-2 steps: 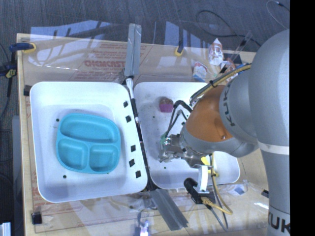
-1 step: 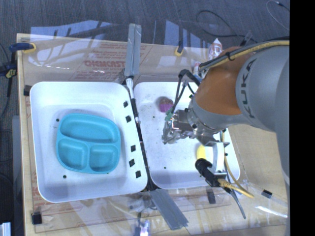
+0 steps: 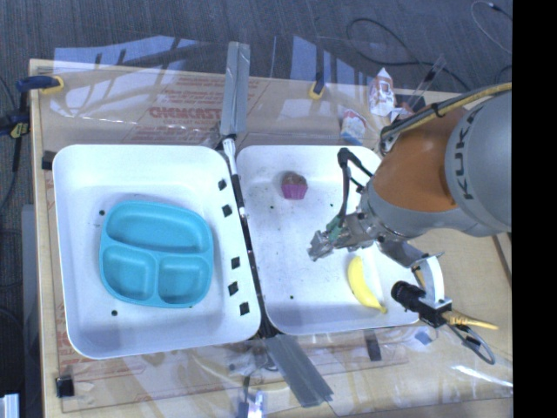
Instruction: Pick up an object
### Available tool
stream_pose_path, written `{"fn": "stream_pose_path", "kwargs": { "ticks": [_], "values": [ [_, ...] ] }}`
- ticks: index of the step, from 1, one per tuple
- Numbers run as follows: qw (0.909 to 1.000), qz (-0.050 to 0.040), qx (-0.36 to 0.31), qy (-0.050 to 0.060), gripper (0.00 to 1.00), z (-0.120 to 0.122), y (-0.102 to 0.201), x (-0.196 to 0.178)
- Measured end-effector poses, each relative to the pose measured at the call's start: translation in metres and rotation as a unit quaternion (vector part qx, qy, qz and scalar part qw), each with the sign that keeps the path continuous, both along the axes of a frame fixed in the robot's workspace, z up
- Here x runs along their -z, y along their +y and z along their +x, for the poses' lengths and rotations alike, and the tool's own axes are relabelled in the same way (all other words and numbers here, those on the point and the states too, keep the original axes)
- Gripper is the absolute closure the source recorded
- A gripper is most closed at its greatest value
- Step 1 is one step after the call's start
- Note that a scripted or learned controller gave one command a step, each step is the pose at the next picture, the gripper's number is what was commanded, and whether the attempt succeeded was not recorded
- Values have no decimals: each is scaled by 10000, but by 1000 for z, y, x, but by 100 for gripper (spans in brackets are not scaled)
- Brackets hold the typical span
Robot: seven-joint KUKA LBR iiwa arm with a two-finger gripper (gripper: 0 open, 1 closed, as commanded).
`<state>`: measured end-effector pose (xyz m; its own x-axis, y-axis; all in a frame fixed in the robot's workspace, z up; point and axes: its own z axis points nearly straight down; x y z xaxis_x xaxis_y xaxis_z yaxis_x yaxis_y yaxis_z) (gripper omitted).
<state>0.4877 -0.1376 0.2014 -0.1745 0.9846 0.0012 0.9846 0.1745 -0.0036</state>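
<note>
A yellow banana lies near the front right of the right bin. A small purple-pink toy sits toward the back of that bin. My gripper hangs low over the bin's middle, just left of the banana's upper end and in front of the purple toy. I see nothing between its fingers. The grey arm with its orange band comes in from the right and covers the bin's right wall.
The left bin holds a blue three-compartment plate. A metal divider with black clips separates the bins. Small packets and cables lie on the bench behind the right bin.
</note>
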Motion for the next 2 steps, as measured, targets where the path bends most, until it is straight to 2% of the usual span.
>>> {"fn": "stream_pose_path", "kwargs": {
  "ticks": [1, 2],
  "values": [
    [9998, 3, 179, -14, 100, 78, 100, -111],
    [9971, -4, 763, 6, 100, 48, -13, -20]
  ]
}}
